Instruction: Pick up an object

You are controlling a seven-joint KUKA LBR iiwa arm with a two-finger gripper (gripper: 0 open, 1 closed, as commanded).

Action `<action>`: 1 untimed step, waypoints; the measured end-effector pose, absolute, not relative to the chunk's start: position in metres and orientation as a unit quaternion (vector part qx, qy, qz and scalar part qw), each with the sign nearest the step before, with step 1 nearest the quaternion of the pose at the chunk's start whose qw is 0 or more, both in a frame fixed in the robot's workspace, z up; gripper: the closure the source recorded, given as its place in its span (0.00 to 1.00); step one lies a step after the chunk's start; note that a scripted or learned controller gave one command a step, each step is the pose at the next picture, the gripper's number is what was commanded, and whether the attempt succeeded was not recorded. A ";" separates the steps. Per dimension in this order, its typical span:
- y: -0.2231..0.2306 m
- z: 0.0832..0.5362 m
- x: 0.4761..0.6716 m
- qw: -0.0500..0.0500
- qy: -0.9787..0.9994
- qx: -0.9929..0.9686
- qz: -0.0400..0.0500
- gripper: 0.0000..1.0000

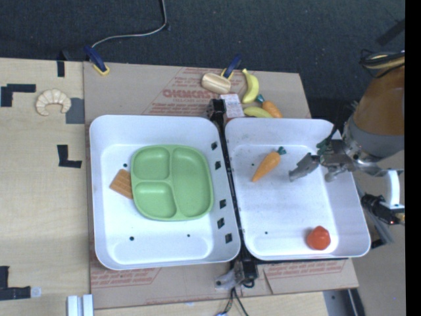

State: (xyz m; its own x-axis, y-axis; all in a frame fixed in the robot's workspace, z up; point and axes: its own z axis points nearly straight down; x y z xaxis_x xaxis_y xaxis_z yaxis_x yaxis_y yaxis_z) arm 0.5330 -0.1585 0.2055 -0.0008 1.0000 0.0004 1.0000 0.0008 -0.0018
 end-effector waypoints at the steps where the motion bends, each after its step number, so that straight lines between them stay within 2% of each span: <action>1: -0.127 0.088 0.596 -0.002 -0.708 -0.706 -0.002 0.00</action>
